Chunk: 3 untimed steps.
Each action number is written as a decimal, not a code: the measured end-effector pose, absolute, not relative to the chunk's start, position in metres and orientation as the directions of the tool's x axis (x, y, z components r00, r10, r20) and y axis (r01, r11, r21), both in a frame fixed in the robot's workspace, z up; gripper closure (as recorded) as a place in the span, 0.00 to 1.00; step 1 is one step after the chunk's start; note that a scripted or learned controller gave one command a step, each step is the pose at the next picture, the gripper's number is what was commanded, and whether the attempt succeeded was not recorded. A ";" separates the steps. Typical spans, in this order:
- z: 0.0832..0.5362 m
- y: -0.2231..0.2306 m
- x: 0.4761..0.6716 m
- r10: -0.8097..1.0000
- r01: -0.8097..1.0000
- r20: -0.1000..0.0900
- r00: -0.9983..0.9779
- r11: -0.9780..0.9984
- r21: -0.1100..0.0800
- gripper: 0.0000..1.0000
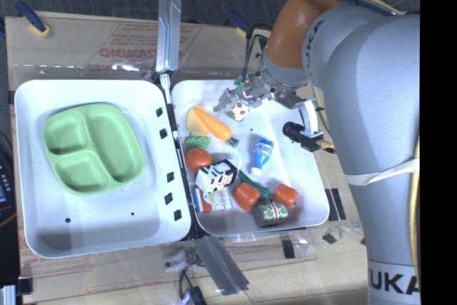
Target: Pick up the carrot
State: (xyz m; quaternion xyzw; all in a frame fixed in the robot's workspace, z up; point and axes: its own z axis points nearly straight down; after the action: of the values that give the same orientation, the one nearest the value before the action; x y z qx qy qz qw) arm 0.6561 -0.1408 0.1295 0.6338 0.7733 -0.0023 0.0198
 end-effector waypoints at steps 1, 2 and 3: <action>0.130 -0.134 0.656 0.982 0.982 -0.028 -0.184 0.185 0.027 0.00; 0.131 -0.130 0.657 0.981 0.981 -0.025 -0.192 0.193 0.029 0.00; 0.132 -0.126 0.658 0.984 0.983 -0.020 -0.180 0.180 0.033 0.00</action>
State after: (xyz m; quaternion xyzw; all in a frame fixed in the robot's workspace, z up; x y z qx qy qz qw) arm 0.6583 -0.1256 0.1316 0.6402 0.7680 0.0064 0.0182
